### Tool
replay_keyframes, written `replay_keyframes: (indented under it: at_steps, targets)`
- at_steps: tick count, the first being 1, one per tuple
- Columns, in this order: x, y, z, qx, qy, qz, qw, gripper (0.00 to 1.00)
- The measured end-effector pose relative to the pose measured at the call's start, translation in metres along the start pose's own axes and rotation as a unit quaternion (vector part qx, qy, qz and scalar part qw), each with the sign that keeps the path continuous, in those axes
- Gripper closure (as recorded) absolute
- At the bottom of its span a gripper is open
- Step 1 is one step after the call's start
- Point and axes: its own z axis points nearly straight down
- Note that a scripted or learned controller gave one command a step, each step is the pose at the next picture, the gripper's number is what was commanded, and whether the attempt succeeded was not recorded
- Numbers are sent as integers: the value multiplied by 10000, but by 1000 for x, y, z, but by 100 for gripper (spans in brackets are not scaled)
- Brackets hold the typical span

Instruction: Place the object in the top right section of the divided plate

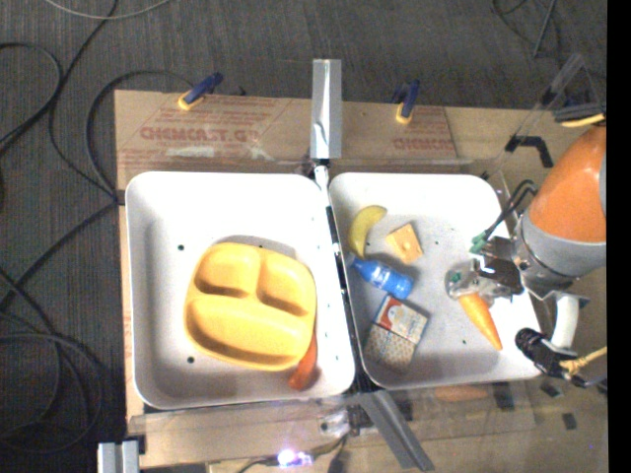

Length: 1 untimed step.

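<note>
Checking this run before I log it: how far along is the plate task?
Nothing placed yet: the yellow divided plate in the left bin holds no object in its top right section. In hand: the pincer sits over the carrot in the right bin; no grasp is visible. Left: grasp, carry across, place.

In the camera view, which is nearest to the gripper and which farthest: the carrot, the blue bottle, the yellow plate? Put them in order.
Measured from the gripper:
1. Carrot: right bin, just below the gripper.
2. Blue bottle: right bin, toward its left side.
3. Yellow plate: left bin, across the divider.
</note>
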Motion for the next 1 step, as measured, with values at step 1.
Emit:
replay_keyframes:
  at_steps: [1]
  targets:
    - [97, -28, 12, 12, 7, 968, 9953, 100]
